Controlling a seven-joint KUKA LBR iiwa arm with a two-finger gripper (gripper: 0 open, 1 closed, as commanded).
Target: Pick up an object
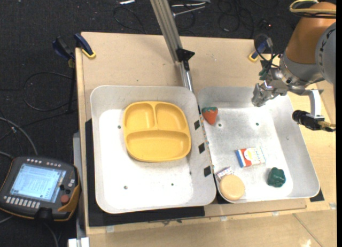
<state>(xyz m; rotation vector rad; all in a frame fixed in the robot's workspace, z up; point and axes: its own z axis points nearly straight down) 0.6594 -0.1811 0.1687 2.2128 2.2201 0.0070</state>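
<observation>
The claw (pixel 259 95) hangs over the far edge of the right bin (pixel 299 149), on the end of the grey arm (pixel 312 37) that reaches in from the right. Its tip is small and seen from above, so I cannot tell how it is set, and nothing shows in its grip.

Taking the right bin as the landmark: a strawberry (pixel 210 115), red with a green top, lies in its far left corner, close against the wall it shares with the left bin (pixel 107 149). A small red, white and blue box (pixel 250 157) lies flat near the bin's middle, toward the near side. A round tan disc (pixel 232 187) sits at the near left corner, just beside a small white tag. A dark green lump (pixel 276 177) rests near the bin's near right corner, well apart from the claw.

Left of the right bin, the left bin holds a yellow divided plate (pixel 157 131), lying flat toward its far half. Both bins rest on the tan worktop (pixel 133 59).
</observation>
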